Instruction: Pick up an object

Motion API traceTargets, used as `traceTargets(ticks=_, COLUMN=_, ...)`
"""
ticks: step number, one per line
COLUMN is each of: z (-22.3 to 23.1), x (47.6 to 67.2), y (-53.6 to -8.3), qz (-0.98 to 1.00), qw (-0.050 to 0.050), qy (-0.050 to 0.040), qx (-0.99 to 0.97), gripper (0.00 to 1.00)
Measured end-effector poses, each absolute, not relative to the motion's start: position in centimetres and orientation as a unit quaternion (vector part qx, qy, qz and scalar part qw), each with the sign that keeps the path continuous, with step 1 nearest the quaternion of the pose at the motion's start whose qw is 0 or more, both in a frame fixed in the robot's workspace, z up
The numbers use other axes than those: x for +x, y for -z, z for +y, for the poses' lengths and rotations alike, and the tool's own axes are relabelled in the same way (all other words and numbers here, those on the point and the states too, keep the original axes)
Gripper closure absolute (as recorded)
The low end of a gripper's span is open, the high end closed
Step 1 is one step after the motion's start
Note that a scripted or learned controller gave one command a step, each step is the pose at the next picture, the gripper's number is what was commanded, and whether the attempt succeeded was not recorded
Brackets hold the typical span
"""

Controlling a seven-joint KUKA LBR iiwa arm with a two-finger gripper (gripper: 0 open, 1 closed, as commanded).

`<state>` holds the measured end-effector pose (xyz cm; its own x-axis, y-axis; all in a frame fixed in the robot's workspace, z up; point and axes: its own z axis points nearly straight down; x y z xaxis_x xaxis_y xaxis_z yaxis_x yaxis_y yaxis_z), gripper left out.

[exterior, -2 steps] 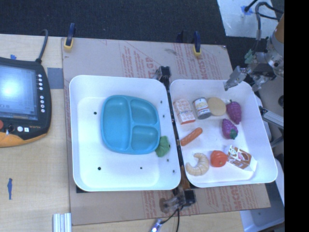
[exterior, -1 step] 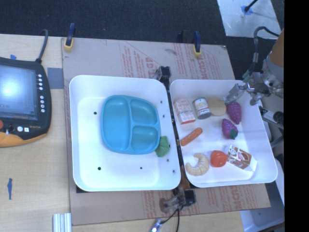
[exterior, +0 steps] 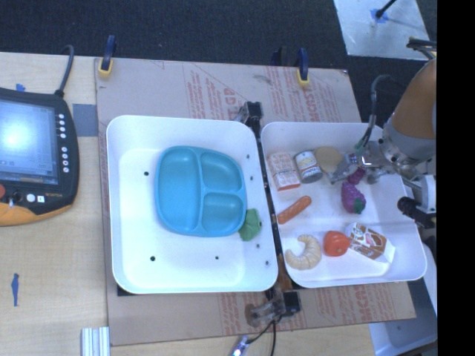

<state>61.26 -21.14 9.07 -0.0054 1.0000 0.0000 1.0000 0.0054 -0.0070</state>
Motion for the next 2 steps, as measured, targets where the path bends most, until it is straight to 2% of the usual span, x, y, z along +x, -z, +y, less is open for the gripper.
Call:
traceTargets(ticks=1, z=-16.5, x=65.6, y=-9.2, qz=-0.709, qw=0.001, qy=-0.0018, qx=-0.705, gripper=0.00)
traceTargets(ticks=2, z=-16.6, x=65.6, y=-10.3, qz=-0.710, qw=0.002, qy=-0.0026, qx=-0.704, gripper=1.00)
